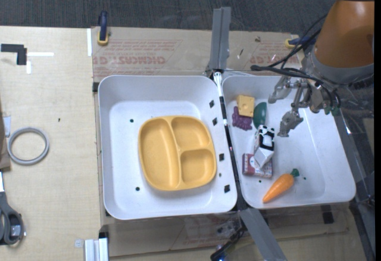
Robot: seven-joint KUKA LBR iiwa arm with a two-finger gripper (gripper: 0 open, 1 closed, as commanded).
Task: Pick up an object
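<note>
**Cluttered pick zone, jaws above it with nothing in them**

Light wood tabletop [47, 93] over dark carpet, two shallow white bins side by side. Left white bin [113, 152] carries a yellow three-compartment plastic plate [177, 152]. Right white bin [333, 158] has all the candidates, bunched along its left wall: yellow cheese-like block [245, 103], purple toy piece [241, 120] just beside it, dark green rounded object [260, 112] touching or nearly touching the block, black-and-white cow-like figure [265, 136] on or against a red-and-white small carton [258, 164], orange toy carrot with green top [278, 186] lying apart near the front edge.

Grey two-finger gripper [287, 108] hangs over the right bin, right of the cluster. Jaws look spread, nothing between them. No object picked yet.

Risks, my read:
- Cluster is tight. A descent on the green object or the cheese block likely lands a finger on a neighbour, so it shoves things instead of closing on one.
- Objects sit close to the bin wall and centre divider; little room for the outer finger, collision possible.
- Cow figure looks propped, not flat. A touch could tip it and the grasp closes on air.
- Green object is rounded, may squirt out.
- Carrot is the isolated one, safest target, but tapered, so a grip near the tip could slip.
</note>
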